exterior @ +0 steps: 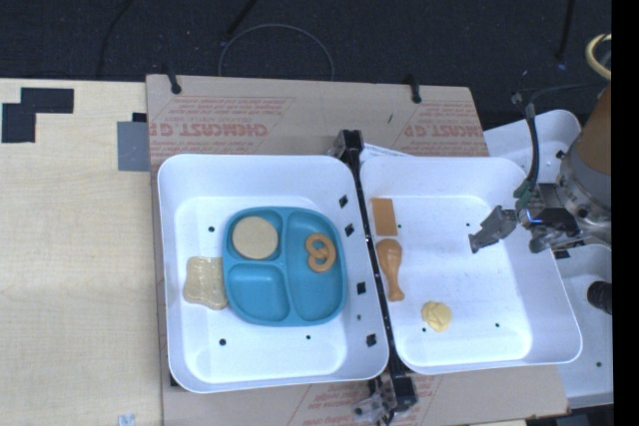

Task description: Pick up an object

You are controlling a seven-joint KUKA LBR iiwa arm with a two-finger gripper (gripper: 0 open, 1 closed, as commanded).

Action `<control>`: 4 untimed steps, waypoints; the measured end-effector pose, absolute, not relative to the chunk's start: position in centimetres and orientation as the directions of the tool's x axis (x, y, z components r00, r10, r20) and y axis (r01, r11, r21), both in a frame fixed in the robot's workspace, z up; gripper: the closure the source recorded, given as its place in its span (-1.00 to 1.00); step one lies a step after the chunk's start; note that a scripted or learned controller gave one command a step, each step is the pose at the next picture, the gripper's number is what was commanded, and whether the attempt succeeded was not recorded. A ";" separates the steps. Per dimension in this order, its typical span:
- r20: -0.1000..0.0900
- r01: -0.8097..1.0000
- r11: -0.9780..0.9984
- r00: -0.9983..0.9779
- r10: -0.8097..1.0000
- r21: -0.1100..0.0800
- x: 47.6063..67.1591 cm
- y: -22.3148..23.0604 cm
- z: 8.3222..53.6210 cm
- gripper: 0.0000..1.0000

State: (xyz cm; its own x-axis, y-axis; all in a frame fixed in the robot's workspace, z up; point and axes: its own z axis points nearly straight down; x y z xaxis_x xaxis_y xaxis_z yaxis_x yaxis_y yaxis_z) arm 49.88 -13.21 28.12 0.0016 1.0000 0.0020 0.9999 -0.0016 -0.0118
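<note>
My end effector (496, 227) is a small assembly of dark grey metal, with one blunt, angular finger (488, 232) of the same grey jutting from it. Behind the finger sits a cluster of silver and grey hardware with a tiny blue glint. A thin dark cable (532, 140) loops up from that cluster. My wrist housing (605, 143) above it is brownish-orange.

From my console the two white bins (268, 177) read as smooth, slightly glossy plastic, and the blue divided plate (262, 299) looks like matt plastic. Beneath them I see a brown corrugated cardboard sheet (310, 115) with dull printed lettering. The bench (70, 244) looks like pale, matt wood.
</note>
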 end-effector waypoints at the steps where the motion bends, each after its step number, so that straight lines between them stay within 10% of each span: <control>1: 0.001 1.000 0.000 0.000 1.000 -0.004 50.0 -13.2 28.6 -1.00; 4: 0.003 1.000 0.000 0.000 1.000 -0.009 49.5 -13.2 12.8 -1.00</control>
State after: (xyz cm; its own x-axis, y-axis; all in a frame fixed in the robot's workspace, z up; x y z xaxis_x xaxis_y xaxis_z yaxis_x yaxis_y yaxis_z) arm 49.47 -13.22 12.81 0.0000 1.0000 0.0032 1.0000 0.0000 -0.0091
